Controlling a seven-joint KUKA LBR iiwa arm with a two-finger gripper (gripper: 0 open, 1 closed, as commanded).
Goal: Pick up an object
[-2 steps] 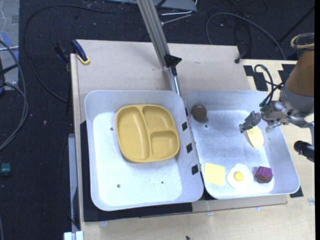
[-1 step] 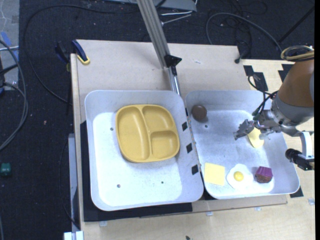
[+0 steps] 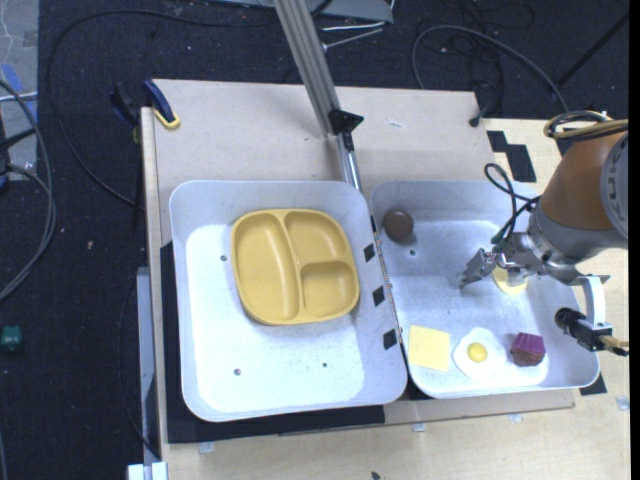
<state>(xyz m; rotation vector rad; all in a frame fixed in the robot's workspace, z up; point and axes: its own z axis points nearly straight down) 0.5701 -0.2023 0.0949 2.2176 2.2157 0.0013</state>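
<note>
The yellow piece (image 3: pixel 512 280) — a small pale-yellow item — lies on the floor of the right bin (image 3: pixel 440 243), partly hidden under the end effector (image 3: pixel 483 268), so its long axis and heading cannot be made out. The arm (image 3: pixel 590 193), grey with an orange band, reaches in from the right, its fingers pointing left and down over the bin floor; whether they are apart or together cannot be told, and nothing shows between them.

Along the bin's near edge sit a cheese slice (image 3: pixel 431 348), a fried egg (image 3: pixel 477 352) just beside it, and a purple piece (image 3: pixel 527 348) touching the egg's right side. A brown ball (image 3: pixel 399 225) rests at the far left corner of the same bin, well apart from the rest.

In the left bin (image 3: pixel 210 368) lies a yellow plate (image 3: pixel 296 265) with three compartments — tilted slightly. Both bins stand side by side on the tabletop (image 3: pixel 400 118).
</note>
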